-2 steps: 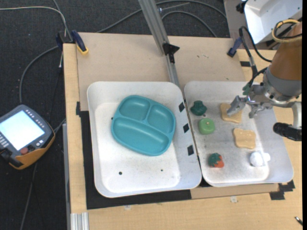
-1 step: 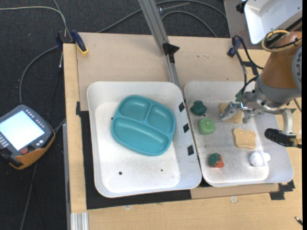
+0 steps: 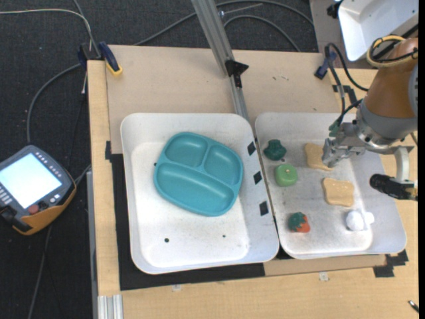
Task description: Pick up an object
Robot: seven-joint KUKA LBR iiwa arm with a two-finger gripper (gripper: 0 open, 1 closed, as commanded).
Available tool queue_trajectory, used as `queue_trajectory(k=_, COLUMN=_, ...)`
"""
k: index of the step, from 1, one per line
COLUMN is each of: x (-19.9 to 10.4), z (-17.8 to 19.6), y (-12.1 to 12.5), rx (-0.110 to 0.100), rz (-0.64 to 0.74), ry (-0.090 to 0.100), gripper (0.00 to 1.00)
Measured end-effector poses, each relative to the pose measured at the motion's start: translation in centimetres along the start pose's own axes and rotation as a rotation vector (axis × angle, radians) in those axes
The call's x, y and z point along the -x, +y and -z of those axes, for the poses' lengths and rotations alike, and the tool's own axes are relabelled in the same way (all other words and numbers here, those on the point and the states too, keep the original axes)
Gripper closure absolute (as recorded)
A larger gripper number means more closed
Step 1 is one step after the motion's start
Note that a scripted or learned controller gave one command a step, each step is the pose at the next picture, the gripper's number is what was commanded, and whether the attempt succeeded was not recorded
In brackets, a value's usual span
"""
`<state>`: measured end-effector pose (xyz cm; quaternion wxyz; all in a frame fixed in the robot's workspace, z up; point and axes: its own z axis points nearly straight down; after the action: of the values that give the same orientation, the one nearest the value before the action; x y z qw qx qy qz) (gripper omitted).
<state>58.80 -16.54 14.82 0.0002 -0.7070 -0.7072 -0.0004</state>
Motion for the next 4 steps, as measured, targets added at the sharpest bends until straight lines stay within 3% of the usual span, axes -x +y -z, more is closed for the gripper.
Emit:
queue_trajectory(k=2, x=-0.4, z=8.5, y=-0.4, rx=0.004, rz=0.001, ry=-0.002, gripper=1.0)
queue_trajectory(k=4, x=-11.2, z=9.7, y=-4.7, rx=-0.004, rz=0.003, ry=0.002, gripper=1.0)
